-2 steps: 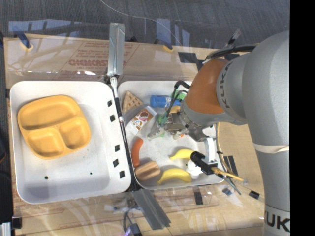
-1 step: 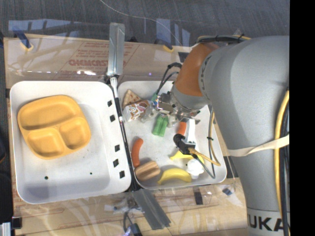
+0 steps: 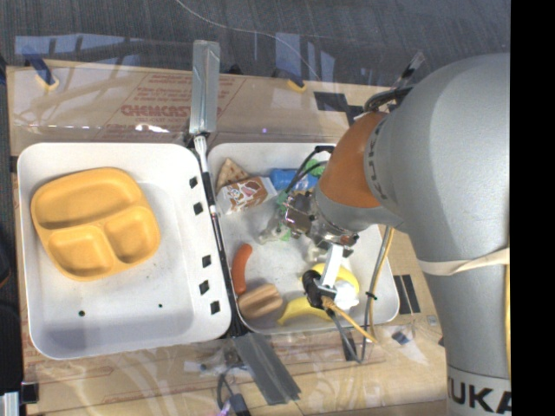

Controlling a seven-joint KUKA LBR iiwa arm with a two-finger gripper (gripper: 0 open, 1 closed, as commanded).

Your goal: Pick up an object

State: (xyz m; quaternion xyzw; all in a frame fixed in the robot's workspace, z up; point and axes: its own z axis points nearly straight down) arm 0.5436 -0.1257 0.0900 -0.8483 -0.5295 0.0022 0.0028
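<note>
Camera view: low in the right bin (image 3: 276,271), a banana (image 3: 299,312), bun (image 3: 260,301) and sausage (image 3: 241,267) are lying loose. Above them, mid-frame, the gripper (image 3: 290,217) is hanging low; I cannot tell whether its claw is spread or pinching. Further up, a packet (image 3: 241,193) is lying beside it. Nothing is looking lifted, so the pick is likely remaining undone.

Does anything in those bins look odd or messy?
Nothing spilled or broken. The yellow tray sits askew in the left bin, and the sausage, bun and banana lie jumbled in the right bin.
</note>
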